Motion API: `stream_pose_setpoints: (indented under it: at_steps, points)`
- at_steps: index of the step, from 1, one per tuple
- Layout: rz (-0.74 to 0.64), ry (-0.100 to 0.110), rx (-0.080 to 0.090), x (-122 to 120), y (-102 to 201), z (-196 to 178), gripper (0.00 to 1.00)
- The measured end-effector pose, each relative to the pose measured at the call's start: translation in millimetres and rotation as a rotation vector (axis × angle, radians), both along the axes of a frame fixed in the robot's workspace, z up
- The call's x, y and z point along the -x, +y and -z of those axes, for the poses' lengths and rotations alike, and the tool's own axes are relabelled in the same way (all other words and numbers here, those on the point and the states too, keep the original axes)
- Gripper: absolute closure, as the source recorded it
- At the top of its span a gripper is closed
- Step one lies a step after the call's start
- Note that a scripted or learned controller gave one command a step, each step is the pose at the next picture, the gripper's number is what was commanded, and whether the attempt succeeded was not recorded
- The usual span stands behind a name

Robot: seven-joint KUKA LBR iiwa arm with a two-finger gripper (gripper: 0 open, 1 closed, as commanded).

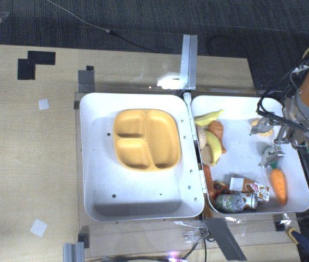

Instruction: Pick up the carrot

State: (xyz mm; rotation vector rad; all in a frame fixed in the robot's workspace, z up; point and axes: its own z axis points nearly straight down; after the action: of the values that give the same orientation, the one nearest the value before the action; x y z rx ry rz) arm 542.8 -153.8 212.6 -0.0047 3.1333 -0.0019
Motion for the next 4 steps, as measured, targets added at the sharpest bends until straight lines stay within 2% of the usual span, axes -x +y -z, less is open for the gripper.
stream_pose_setpoints:
  at_steps: [1,2,3,4]
  points:
    - [0.191,-0.007,0.000,12.6,-20.5,103.0,0.00]
    - [0.144,-0.028,0.008,44.6,-48.3,119.3,0.00]
    - [0.137,-0.028,0.007,43.2,-46.5,108.2,1.00]
    - [0.327,-0.003,-0.004,6.7,18.2,56.1,1.00]
